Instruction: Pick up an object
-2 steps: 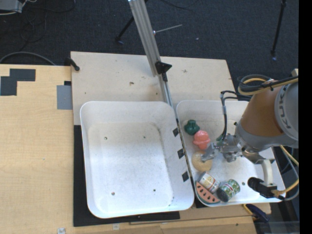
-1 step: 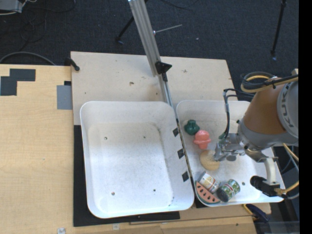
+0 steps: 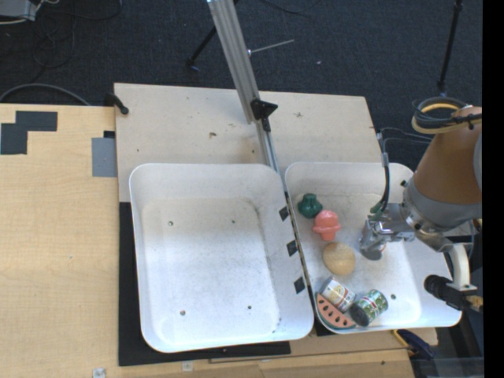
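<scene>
Can (image 3: 368, 306) lies tipped in right bin's (image 3: 409, 176) front corner, long axis slanting toward the far right edge; gripper (image 3: 372, 245) grip state unclear.

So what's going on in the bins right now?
The gripper is down inside the right bin, to the right of the tan object and the pink toy. A green toy and small cans also lie in that bin. Nothing is visibly lifted yet.
</scene>
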Available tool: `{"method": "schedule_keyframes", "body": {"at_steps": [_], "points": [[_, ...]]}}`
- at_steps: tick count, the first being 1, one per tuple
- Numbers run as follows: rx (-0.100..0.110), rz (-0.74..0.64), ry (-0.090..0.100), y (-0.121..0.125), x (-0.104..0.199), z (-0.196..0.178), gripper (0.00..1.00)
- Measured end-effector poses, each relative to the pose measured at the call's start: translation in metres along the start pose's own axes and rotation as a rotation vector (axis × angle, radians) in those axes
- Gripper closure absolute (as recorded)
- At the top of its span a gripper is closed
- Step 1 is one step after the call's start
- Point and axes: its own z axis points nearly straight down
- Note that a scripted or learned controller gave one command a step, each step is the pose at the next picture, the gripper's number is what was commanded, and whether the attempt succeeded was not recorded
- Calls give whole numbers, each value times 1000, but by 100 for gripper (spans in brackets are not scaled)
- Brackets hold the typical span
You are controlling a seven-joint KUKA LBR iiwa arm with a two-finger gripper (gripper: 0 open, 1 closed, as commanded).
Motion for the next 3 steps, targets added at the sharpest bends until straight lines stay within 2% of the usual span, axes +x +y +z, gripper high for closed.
{"method": "schedule_keyframes", "body": {"at_steps": [1,3], "points": [[1,-6,0,0,-1,-24,100],[4,-11,2,33,105,-44,100]]}}
